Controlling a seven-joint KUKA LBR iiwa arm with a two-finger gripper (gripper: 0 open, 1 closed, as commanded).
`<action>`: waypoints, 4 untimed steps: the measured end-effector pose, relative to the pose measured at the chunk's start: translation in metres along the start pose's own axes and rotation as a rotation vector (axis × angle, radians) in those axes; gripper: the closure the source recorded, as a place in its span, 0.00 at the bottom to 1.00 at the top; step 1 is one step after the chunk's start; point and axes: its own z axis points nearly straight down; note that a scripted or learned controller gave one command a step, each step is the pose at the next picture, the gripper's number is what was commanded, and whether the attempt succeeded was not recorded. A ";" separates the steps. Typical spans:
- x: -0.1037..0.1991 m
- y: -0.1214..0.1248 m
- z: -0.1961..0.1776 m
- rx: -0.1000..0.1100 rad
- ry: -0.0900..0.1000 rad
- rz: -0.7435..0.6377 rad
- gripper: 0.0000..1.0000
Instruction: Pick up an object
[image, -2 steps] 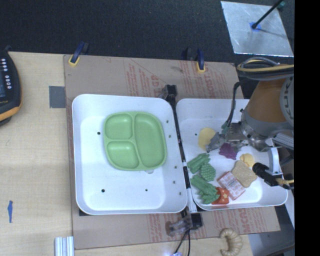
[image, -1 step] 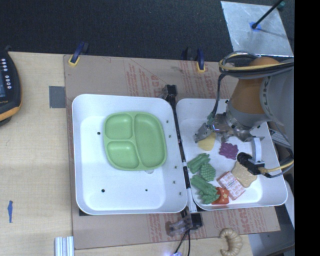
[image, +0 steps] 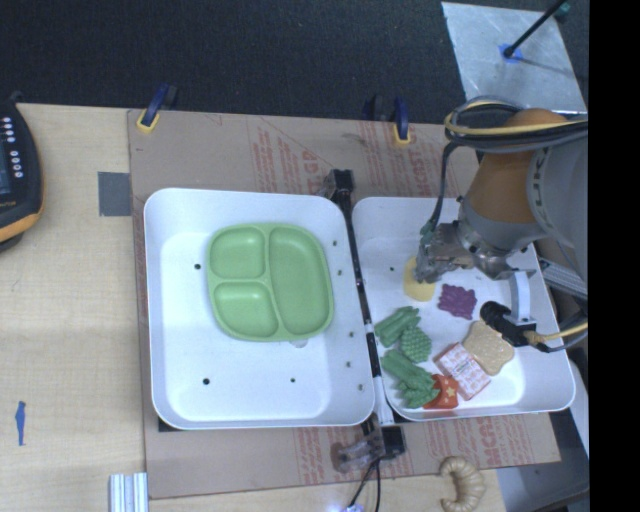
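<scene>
While our gripper (image: 432, 262) hangs low in the right bin (image: 385, 225), the yellow object (image: 420, 289) lies directly beneath it, touching or nearly so. We cannot tell how its jaws stand.

Even, fairly bright overhead light. My two white bins (image: 250, 405) glare close to washed out, the left one's floor brightest. Soft short shadows sit inside the bin walls and under my arm (image: 510, 190). Whole frame slightly soft; small toy food (image: 405, 350) lacks detail. Top background is dark.
</scene>
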 end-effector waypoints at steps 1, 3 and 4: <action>0.000 0.000 0.000 0.001 -0.001 -0.001 0.00; -0.001 0.000 -0.010 0.001 -0.002 -0.003 0.00; -0.005 0.011 0.012 -0.004 -0.002 0.000 0.00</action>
